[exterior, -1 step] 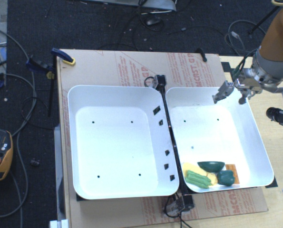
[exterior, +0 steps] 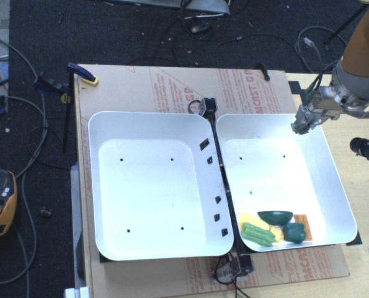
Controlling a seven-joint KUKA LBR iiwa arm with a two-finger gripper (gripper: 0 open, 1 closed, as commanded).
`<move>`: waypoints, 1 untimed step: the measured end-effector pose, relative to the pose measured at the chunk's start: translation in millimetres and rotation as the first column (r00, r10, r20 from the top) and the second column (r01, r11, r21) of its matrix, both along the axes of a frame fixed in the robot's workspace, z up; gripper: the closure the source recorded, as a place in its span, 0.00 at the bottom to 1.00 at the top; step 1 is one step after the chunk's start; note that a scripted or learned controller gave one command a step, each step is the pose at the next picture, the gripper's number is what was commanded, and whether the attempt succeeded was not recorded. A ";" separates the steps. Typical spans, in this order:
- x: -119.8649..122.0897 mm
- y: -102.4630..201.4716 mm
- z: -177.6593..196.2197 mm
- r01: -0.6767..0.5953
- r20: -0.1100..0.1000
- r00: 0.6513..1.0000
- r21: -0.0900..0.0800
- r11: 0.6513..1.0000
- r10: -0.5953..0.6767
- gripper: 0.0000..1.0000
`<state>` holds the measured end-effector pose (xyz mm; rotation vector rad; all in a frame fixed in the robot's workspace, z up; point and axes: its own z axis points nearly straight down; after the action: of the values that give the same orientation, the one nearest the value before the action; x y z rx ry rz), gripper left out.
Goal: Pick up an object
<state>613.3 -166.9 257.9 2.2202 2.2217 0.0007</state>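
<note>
Several small objects lie in the near corner of the right bin (exterior: 320,166): a dark green bowl-shaped piece (exterior: 275,216), a light green ridged piece (exterior: 257,233), a teal lump (exterior: 294,232), a yellow flat piece (exterior: 249,221) and an orange piece (exterior: 302,220). My gripper (exterior: 304,122) hangs over the far right corner of that bin, well away from the objects. Nothing shows between its fingers.
The left bin (exterior: 150,185) sits beside the right one, with a black divider strip (exterior: 218,166) between them. Both rest on a cardboard sheet (exterior: 172,85). A blue and yellow clamp (exterior: 82,74) sits at the board's far left corner. Cables lie on the dark floor.
</note>
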 end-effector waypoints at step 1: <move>0.1 0.1 9.8 0.000 0.000 1.000 0.000 1.000 0.000 1.00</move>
<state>613.5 -166.8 267.7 2.2199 2.2222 0.0006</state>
